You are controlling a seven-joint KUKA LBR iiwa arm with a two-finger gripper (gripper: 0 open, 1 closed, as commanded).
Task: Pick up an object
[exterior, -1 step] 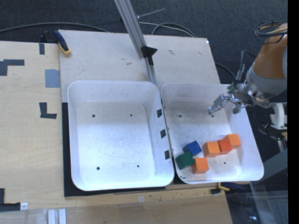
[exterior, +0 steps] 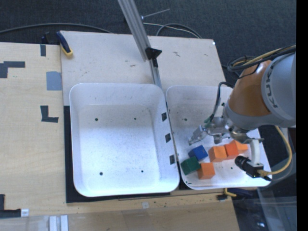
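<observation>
- The grey arm with its orange band reaches in from the right and hangs over the right bin (exterior: 192, 96).
- The gripper (exterior: 198, 136) sits low over the middle of that bin, pointing left; its fingers look slightly parted with nothing between them.
- A cluster of blocks lies in the near part of the right bin, just nearer than the gripper.
- The blue block (exterior: 198, 153) is closest to the fingertips, just below them.
- The green block (exterior: 189, 165) touches the blue one on its near-left side, close to the wall between the two bins.
- One orange block (exterior: 207, 170) lies nearest of all, just right of the green one.
- Two more orange blocks (exterior: 225, 151) sit side by side to the right of the blue block, partly under the wrist.
- A black cable fitting (exterior: 246, 166) on the arm hangs over the bin's near-right corner.
- The left bin (exterior: 77, 129) shows only its speckled white floor.
- A metal post (exterior: 137, 25) slants up from the far edge between the bins.
- A yellow-handled tool (exterior: 64, 44) lies on the bench at far left, well apart from both bins.
</observation>
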